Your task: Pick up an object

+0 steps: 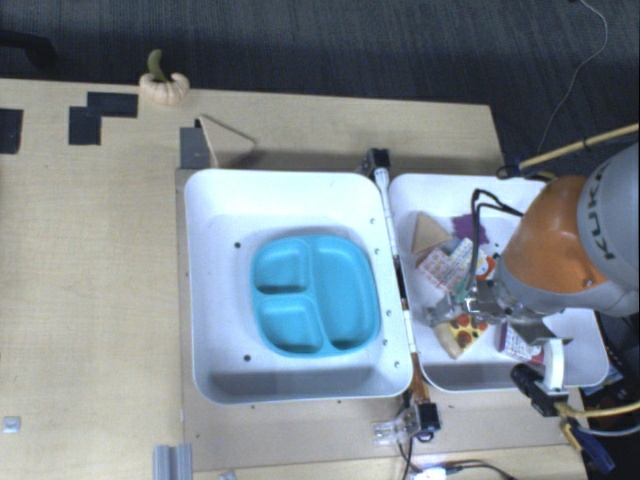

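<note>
Here the gripper (468,310) hangs low in the right bin (596,366), its tip buried in clutter, so whether it is wide, narrow or holding anything cannot be told. The nearest candidate, a pizza-slice toy (462,334), lies just below it; a tan wedge (428,231) lies beyond. Two bins; one blue tray (315,293) in the left bin (215,268).

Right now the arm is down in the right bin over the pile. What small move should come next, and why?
Probably close on whatever is directly beneath, then lift a little to check. The gripper sits low in the right bin, right among the packets and the pizza slice toy, so something may be within grasp. The arm hides much of the pile, so a hold cannot be confirmed yet.
</note>
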Tool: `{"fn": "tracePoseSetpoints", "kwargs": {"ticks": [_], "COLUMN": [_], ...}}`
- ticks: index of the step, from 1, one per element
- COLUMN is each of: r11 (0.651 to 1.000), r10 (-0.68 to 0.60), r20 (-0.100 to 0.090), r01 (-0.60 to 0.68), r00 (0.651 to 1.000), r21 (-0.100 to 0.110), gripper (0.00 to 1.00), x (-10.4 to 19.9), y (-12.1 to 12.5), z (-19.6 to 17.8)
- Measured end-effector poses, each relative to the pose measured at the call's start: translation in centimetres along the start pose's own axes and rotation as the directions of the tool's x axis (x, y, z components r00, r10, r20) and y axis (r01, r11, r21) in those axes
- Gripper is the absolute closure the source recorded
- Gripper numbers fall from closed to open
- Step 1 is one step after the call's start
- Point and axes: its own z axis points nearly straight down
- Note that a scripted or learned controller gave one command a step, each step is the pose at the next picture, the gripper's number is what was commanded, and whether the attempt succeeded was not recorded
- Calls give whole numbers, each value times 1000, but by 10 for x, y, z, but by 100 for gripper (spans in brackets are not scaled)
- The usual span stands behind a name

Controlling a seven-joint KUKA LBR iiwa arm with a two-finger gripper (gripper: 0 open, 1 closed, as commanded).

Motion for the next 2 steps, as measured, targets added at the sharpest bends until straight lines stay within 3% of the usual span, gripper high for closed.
{"fn": "tracePoseSetpoints", "kwargs": {"ticks": [1, 2], "r11": [1000, 1000], "r10": [-2, 1], "r20": [-1, -6], "r01": [2, 0], "r00": [1000, 1000], "r21": [-5, 16], "gripper": [100, 100], "x": [1, -73], "y": [2, 33], "z": [-11, -87]}}
